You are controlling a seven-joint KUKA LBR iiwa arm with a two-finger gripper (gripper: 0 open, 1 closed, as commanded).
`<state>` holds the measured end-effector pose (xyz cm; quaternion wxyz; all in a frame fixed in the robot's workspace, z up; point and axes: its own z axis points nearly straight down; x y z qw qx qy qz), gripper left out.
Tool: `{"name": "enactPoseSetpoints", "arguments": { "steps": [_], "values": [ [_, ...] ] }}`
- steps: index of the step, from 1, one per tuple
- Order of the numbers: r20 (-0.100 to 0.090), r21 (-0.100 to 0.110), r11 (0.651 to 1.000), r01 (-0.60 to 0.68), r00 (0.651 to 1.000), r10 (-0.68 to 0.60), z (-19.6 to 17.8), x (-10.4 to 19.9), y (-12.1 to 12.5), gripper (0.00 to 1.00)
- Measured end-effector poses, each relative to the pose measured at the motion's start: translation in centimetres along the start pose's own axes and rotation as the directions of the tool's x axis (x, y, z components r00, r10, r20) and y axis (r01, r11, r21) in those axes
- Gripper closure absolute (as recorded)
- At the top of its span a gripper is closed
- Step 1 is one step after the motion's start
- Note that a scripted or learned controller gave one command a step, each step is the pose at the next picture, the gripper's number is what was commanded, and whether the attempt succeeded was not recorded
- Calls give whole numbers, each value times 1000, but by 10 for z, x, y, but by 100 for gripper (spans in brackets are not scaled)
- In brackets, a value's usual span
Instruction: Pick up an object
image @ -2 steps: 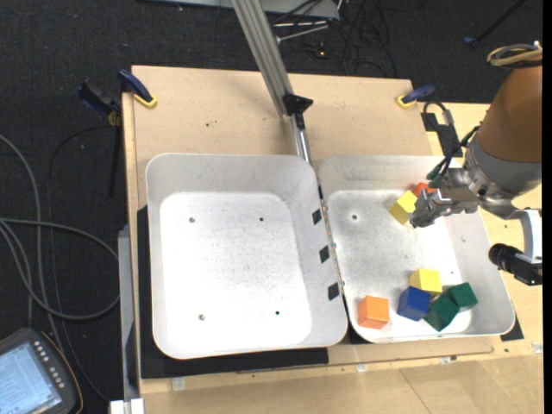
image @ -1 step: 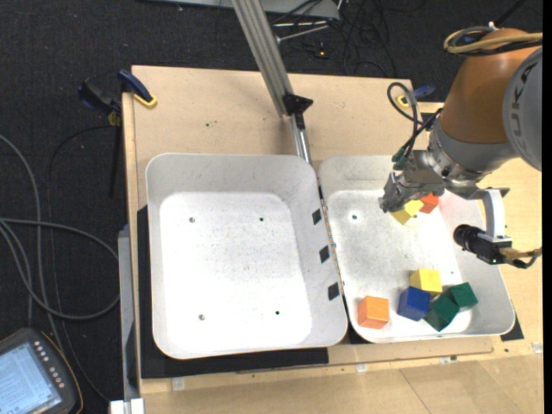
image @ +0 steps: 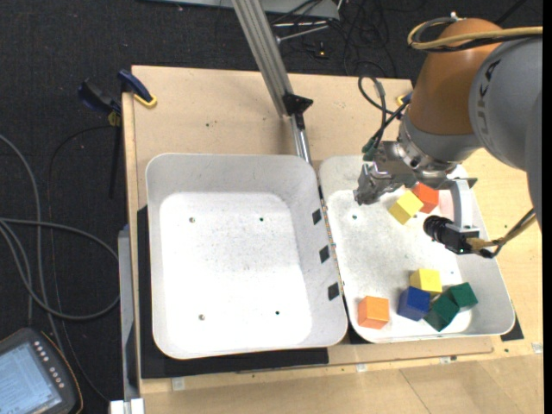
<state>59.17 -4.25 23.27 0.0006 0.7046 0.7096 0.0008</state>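
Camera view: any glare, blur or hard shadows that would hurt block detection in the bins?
Camera view: lighting even and soft, no hard shadows. The white left bin is bright, its floor speckle still readable. The blocks in the right bin are sharp and well saturated. The arm looks slightly soft near the wrist; the gripper is dark with little detail.

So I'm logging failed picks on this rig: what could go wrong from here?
Two risks show. The tool hangs at the far end of the right bin, beside the yellow block and orange block, which touch; a descent may hit both or nudge them. The near-corner blocks, yellow, blue and green, are tightly packed, leaving little finger room.
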Motion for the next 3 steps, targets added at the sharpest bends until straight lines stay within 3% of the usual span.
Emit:
{"name": "enactPoseSetpoints", "arguments": {
  "steps": [3],
  "values": [
    [-1,-1,1000,-1,1000,1,0,130,53,100]
  ]
}}
